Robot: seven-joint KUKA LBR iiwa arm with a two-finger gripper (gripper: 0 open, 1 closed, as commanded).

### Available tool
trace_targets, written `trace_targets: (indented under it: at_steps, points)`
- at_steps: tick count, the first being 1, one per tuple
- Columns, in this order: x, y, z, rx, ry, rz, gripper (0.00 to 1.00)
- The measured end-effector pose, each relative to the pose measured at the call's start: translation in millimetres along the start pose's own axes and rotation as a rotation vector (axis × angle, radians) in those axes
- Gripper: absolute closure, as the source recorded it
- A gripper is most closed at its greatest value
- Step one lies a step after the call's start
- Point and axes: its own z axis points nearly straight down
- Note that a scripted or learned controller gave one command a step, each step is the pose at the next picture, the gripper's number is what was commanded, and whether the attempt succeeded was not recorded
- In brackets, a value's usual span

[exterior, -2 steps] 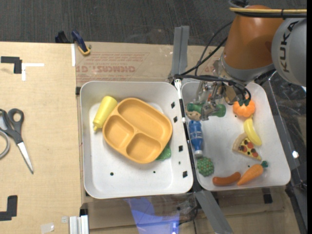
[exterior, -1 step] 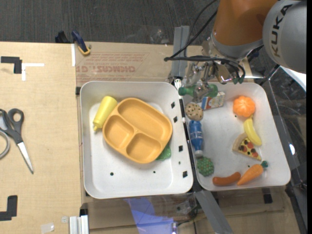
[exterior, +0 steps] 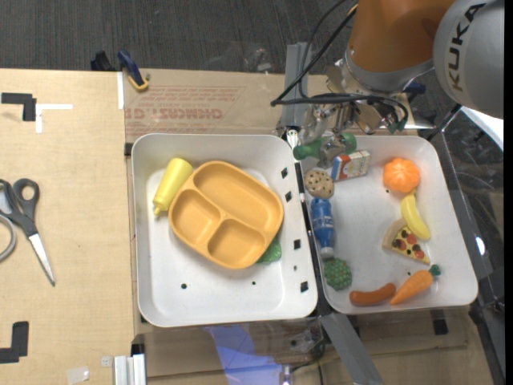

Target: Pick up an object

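**Arm poised over the right bin's far-left corner, nothing yet lifted**

The step in hand looked like the approach, or the very start of a grasp: the gripper (exterior: 337, 139) hung low over the far-left corner of the right bin (exterior: 449, 215), close to a small milk carton (exterior: 350, 165) and just beyond a round cookie (exterior: 319, 184). Something green showed beside the gripper, but it could not be made out as a toy or as part of the tool. Whether the gripper was open or closed could not be told, cables and brackets hiding it, and nothing was seen held.

Candidates lay scattered in that bin: a blue bottle (exterior: 322, 224) along the left wall, an orange (exterior: 401, 175), a banana (exterior: 414, 216), a pizza slice (exterior: 405, 242), a carrot (exterior: 414, 285) and a sausage (exterior: 372, 297) near the front. The next move probably called for settling squarely onto one piece, likely the carton, clear of the bin wall.

The arm (exterior: 417, 30) entered from the far right, its orange band above the wrist, wrist pointing down.
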Motion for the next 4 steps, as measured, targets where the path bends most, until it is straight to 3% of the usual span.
trace_targets:
  at_steps: [1,2,3,4]
  points:
    - [-1,-1,-10,0.001,-0.006,0.004,1.0]
    - [9,-16,48,-0.002,0.002,0.007,1.0]
    - [51,-96,68,0.0,0.0,-0.288,1.0]
    - [35,-65,49,-0.001,0.0,-0.307,1.0]
